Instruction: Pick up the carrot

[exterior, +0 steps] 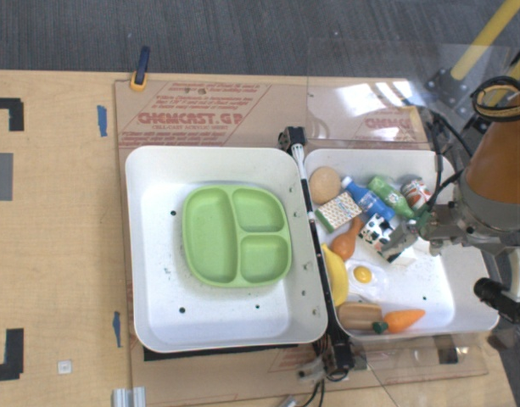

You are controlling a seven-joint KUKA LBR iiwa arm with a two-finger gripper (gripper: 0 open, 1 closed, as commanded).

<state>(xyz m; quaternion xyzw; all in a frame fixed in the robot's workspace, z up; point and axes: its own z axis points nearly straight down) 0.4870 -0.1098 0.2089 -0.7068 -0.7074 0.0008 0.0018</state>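
The carrot [403,319] is orange with a green stub at its left end. It lies flat along the front wall of the right bin [438,291], next to a brown bread-like piece [360,314]. My gripper [401,244] hangs over the middle of the right bin, above and behind the carrot and well apart from it. It is close to a black-and-white toy [376,227]. Nothing can be seen held in it. The arm with its orange band [501,168] comes in from the right.
The right bin also holds a yellow banana [336,274], a fried egg [362,274], an orange pear-shaped piece [346,240], a checkered box [336,213], a tan ball [325,182], a blue bottle [366,197], a green bottle [387,192] and a can [415,193]. A green divided plate [237,234] sits in the left bin [149,253].
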